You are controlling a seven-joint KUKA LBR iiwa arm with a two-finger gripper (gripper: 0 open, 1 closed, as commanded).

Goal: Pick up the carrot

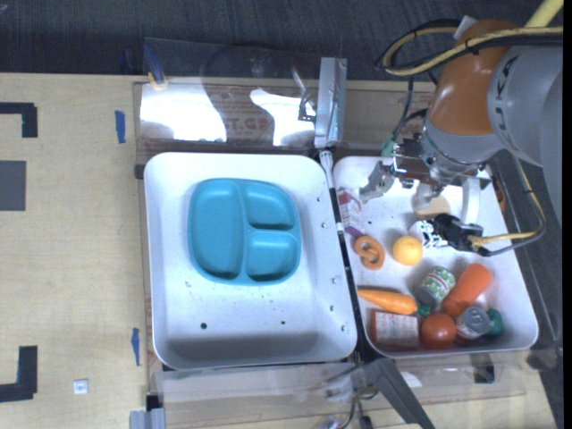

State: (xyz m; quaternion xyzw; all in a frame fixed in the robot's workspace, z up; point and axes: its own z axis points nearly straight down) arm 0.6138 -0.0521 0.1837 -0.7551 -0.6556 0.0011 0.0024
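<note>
The carrot [387, 300] lies flat near the front of the right bin [520, 304], next to a small can [436, 285] and a red tomato [438, 329]. The gripper [404, 179] hangs over the back of that bin, well apart from the carrot, and I cannot tell how it is set. A blue tray [243, 231] sits in the left bin [170, 266].

the arm [500, 70] runs off the picture's top and right edges, so its upper part is cut away. its wrist covers the back of the right bin [523, 307], hiding that rim. in the right bin's near corner, a tomato [437, 330] overlaps a small box [395, 328], and the item [478, 323] beside it is too blurred to name.
</note>
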